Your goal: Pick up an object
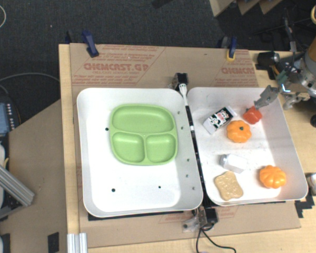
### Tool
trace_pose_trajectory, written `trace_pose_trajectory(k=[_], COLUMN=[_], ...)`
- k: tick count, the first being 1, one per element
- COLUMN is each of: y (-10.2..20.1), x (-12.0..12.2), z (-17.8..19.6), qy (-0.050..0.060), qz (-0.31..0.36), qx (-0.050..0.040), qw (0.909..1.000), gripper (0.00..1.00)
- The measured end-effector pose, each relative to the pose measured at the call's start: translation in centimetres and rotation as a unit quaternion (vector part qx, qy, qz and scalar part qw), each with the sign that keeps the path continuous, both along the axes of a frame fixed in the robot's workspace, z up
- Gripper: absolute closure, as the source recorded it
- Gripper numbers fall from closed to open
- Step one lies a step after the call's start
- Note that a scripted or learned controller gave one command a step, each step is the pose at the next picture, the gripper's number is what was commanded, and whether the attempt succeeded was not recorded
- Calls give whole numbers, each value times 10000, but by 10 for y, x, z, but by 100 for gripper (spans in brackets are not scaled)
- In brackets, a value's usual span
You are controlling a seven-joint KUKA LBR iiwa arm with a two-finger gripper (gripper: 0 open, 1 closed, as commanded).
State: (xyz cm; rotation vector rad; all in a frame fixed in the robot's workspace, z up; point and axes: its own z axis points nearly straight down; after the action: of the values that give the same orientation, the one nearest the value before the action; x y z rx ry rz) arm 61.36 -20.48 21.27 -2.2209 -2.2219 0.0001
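Claw (267,95): at the upper right of the right bin, grey finger angled down toward the red object; whether it is spread or pressed together cannot be told.
Red object (253,115): small, in the right bin's upper part, at the claw's tip; a grasp is not discernible.
Right bin (289,141): also holds an orange pumpkin (238,131) beside the red object, a black-and-white packet (218,119), a pale grey block (234,163), a tan cracker-shaped piece (228,185), and a second pumpkin (272,176).
Left bin (89,141): holds a green divided plate (144,134).
Worktop (147,62): brown board under both bins.
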Motion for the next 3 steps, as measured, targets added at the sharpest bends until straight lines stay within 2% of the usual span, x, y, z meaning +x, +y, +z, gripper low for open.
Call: trace_pose_trajectory(k=[1, 2, 3], y=[12, 68, 99], x=[-5, -24, -62], z=[-116, -128, -124], qy=[-36, 10, 28], qz=[-12, 24, 4], qx=[28, 18, 16], qw=[10000, 10000, 10000], gripper=[0, 0, 0])
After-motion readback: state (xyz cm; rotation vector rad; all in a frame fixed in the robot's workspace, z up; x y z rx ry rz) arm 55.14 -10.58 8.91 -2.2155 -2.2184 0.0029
